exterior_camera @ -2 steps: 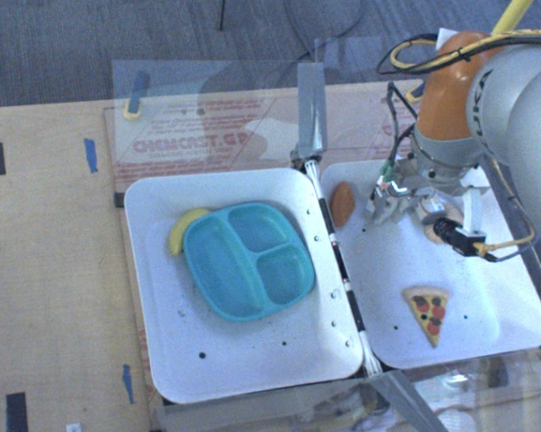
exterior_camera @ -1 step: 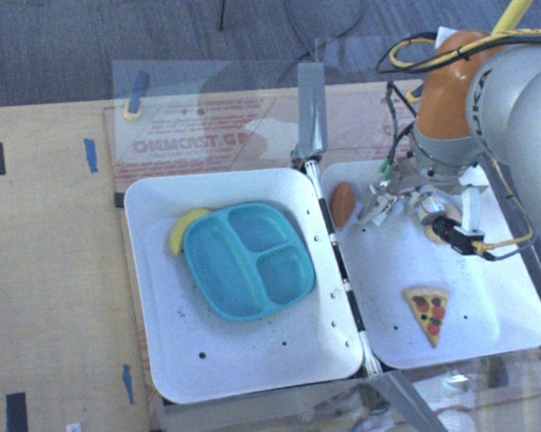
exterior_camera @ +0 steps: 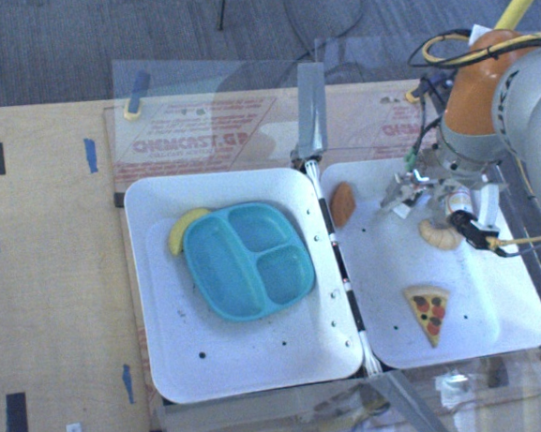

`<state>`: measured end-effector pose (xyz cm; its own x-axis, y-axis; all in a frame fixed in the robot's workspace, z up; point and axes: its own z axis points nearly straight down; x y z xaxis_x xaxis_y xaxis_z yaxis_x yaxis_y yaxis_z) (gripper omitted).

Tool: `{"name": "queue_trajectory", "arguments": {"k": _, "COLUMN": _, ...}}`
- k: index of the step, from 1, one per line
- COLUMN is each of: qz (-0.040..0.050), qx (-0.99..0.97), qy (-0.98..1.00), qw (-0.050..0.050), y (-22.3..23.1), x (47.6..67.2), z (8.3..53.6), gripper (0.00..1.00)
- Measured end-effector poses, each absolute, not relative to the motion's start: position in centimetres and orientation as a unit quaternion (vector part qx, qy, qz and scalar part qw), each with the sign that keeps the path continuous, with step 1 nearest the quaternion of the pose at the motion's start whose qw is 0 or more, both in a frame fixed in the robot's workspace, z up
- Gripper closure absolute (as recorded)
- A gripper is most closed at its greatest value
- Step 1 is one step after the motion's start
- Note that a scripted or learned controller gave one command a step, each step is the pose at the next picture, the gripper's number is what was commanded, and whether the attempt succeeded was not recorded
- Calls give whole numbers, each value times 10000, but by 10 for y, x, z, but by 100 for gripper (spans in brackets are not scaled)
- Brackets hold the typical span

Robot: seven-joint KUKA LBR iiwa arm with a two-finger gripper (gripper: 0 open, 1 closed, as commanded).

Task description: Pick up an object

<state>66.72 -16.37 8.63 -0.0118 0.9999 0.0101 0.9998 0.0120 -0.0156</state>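
Claw (exterior_camera: 407, 189) lowered over the right bin (exterior_camera: 506, 326) — nothing seen between its fingers.

The claw is seen above the bin's upper middle, its fingers spread slightly apart and closed on nothing. A croissant (exterior_camera: 439, 234) lies just beside it, a brown bread roll (exterior_camera: 343, 203) rests against the left wall, and a pizza slice (exterior_camera: 430, 312) lies nearer the front. In the left bin (exterior_camera: 175, 360), a blue divided plate (exterior_camera: 247, 259) is laid partly over a banana (exterior_camera: 183, 226).
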Motion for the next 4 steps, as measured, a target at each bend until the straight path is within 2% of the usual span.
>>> {"name": "queue_trajectory", "arguments": {"k": 1, "qz": 23, "qx": -7028, "qy": -7113, "qw": 84, "y": -164, "x": 667, "z": 86, "gripper": 0}}
{"name": "queue_trajectory", "arguments": {"k": 2, "qz": -92, "qx": -6700, "qy": -7423, "qw": 79, "y": -177, "x": 652, "z": 88, "gripper": 0}}
{"name": "queue_trajectory", "arguments": {"k": 3, "qz": -134, "qx": -6278, "qy": -7783, "qw": 38, "y": -182, "x": 607, "z": 88, "gripper": 0}}
{"name": "queue_trajectory", "arguments": {"k": 4, "qz": -191, "qx": -5632, "qy": -8261, "qw": 37, "y": -192, "x": 573, "z": 89, "gripper": 0}}
